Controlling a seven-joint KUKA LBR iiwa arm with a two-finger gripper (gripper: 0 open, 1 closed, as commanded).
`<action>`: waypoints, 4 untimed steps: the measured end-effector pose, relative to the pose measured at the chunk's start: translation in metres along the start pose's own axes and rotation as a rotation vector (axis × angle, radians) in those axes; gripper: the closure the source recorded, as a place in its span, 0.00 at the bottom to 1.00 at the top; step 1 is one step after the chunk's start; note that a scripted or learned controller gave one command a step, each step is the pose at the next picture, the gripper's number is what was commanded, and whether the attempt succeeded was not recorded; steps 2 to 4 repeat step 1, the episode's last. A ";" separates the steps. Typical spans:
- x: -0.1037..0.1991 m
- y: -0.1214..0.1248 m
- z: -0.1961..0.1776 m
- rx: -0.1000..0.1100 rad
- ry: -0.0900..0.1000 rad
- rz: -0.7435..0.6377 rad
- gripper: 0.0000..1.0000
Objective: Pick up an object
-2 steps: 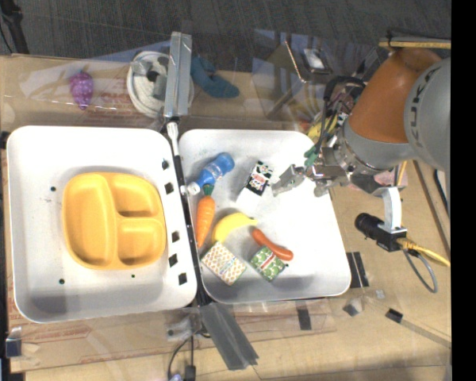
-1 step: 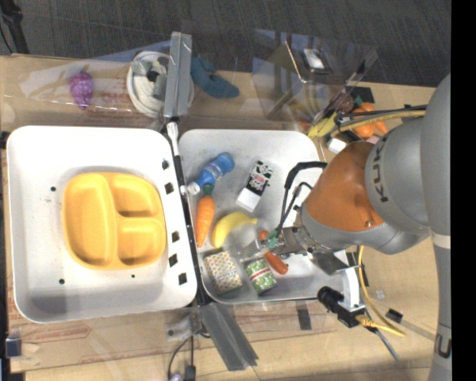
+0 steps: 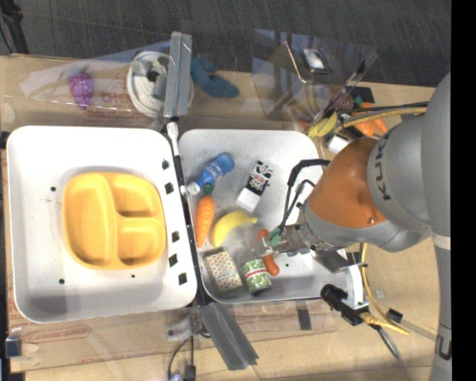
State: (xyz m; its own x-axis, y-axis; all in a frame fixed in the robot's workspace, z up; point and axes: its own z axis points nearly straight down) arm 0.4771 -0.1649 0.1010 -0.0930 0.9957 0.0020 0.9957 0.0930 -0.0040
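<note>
While the gripper [image 3: 271, 243] hovers, jaw state unclear, the green can [image 3: 256, 276] sits just below it.

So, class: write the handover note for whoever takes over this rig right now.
Gripper: low in the right bin, by the lemon and a small red piece; grip state unclear.
Also in that bin: carrot, blue bottle, milk carton, green can, patterned block.
Left bin: yellow divided tray.
Done: nothing visibly lifted.
Left: grasp and raise one object.
</note>
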 end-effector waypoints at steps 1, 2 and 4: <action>0.020 0.002 -0.114 -0.004 -0.002 -0.184 1.00; 0.020 0.002 -0.114 -0.004 -0.002 -0.184 1.00; 0.020 0.002 -0.114 -0.004 -0.002 -0.184 1.00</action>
